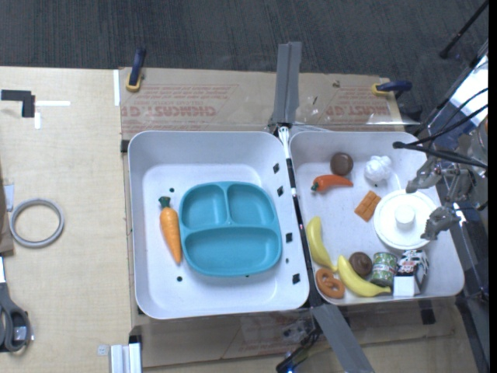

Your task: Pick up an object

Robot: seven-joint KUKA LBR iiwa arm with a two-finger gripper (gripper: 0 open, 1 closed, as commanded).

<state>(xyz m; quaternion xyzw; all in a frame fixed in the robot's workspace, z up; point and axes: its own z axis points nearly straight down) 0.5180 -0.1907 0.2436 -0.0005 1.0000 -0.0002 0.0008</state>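
Our gripper (436,200) is hovering with fingers spread apart, gripping nothing; we are seeing the white lid (404,219) just beside it, lying in the right bin (454,284).

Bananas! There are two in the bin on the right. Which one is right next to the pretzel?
The lower banana, lying along the bin's front edge beside the pretzel. The other banana stands higher up along the bin's left wall.
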